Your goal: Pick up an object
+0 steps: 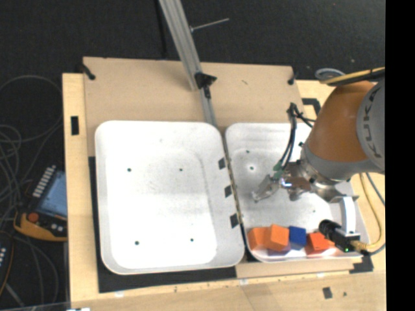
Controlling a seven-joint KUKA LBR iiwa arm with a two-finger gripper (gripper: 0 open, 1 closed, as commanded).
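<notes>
— Any writing? — "KU" in dark letters on the arm (353,131), cut off at the frame's edge. — The gripper (264,190)? — Over the right bin (259,141), fingers too blurred to tell. Orange blocks (269,237) and a blue block (297,236) lie along the bin's near edge, another orange block (317,242) partly hidden.

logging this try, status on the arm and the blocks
End effector low over the right bin, nothing seen in it. Orange blocks and blue block clustered at the bin's near edge, apart from it. Path to them open.
</notes>
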